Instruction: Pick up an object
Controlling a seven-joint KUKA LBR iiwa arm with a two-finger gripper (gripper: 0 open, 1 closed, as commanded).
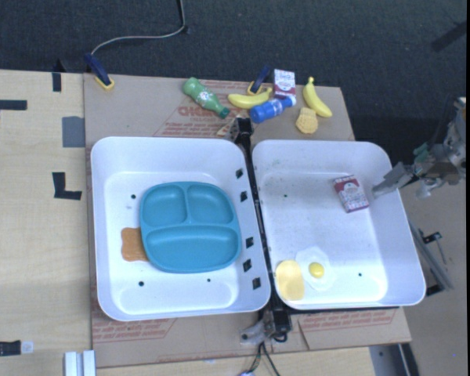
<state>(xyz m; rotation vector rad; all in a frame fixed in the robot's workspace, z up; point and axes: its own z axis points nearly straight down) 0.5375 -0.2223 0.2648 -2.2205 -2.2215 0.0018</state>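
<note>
While jaws (pixel 392 180) hover at bin rim, red carton (pixel 351 193) lies just beside.

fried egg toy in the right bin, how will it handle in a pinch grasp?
The fried egg lies flat on the floor of the right bin, so a pinch probably finds little edge. It looks thin and light, likely to slide if nudged. It sits close to a yellow piece, so that may get bumped too.

grey metal gripper (pixel 392 180), dark fittings, blurred.
</note>
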